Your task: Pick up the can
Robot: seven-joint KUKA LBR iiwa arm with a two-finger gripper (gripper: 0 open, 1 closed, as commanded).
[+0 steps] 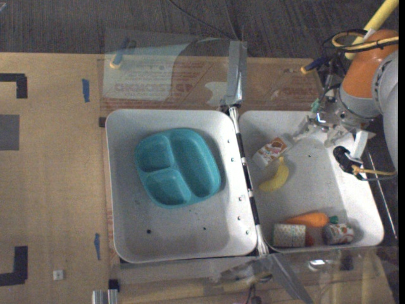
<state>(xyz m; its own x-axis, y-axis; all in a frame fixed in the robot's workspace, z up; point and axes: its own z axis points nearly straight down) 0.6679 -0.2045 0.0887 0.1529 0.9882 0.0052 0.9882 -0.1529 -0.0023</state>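
Observation:
A can [290, 234] with a pale label lies on its side at the front edge of the right bin [316, 182]. A second small cylinder with a colourful label [338, 233] lies near the front right corner; I cannot tell whether it is a can too. My gripper [318, 133] hangs over the bin's back right part, far from both. Its fingers are spread open with nothing between them.
An orange carrot [308, 220] lies just behind the can, touching it. A banana [275, 177] and a small carton [271, 151] sit at the right bin's left side. The left bin [120, 189] holds a teal divided plate [178, 166]. A black cable loop [347, 159] hangs beside the gripper.

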